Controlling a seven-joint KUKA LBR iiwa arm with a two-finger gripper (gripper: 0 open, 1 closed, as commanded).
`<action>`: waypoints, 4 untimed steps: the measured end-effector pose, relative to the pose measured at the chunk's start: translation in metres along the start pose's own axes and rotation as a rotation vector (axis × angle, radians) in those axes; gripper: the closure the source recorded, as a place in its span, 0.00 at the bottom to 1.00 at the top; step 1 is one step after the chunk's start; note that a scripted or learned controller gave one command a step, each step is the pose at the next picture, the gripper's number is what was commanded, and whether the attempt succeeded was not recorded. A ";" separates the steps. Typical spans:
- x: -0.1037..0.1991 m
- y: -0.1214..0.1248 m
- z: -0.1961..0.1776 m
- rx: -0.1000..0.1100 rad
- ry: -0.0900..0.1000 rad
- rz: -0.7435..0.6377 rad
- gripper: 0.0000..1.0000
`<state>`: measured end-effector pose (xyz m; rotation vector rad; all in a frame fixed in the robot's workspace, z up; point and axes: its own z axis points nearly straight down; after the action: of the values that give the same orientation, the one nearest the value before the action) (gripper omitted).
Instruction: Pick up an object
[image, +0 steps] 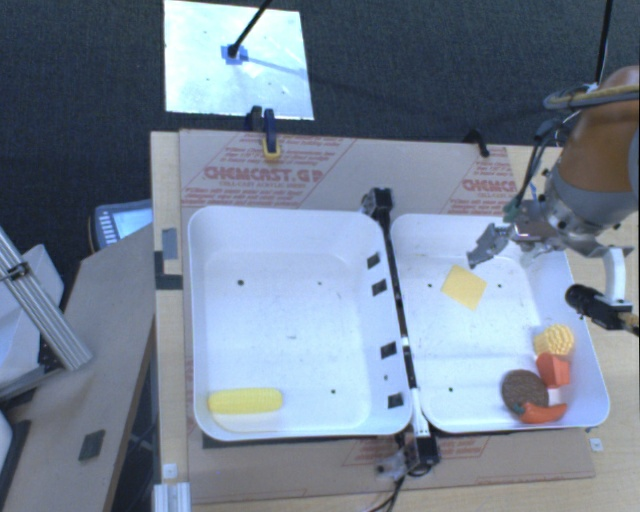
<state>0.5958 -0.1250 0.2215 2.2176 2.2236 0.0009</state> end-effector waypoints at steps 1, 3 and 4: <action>-0.045 -0.018 -0.030 -0.003 -0.002 0.005 0.00; -0.082 -0.016 -0.040 -0.006 -0.002 -0.002 1.00; -0.083 -0.061 -0.151 -0.012 -0.005 0.003 1.00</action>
<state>0.5345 -0.2078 0.3726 2.2119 2.2118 0.0091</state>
